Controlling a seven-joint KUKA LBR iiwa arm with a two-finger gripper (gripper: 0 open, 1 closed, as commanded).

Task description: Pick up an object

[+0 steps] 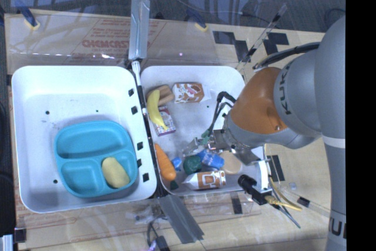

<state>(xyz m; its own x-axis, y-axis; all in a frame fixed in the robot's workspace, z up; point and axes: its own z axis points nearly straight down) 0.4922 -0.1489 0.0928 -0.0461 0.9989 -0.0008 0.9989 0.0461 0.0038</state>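
The right bin [194,76] holds a yellow banana [154,110], a small brown-and-white packet [188,91], an orange carrot [165,162], a green-and-blue object [200,161] and a bottle with an orange label [207,180]. The gripper [207,141] is down in this bin, just above the green-and-blue object, below the arm's orange band [258,110]. The arm's bulk hides much of the fingers.
The left bin [35,85] holds a blue divided tray [88,144] with a yellow potato-like item [116,172] in its lower right compartment. A metal divider [139,26] stands between the bins at the back. Cables and tools lie right of the bins.
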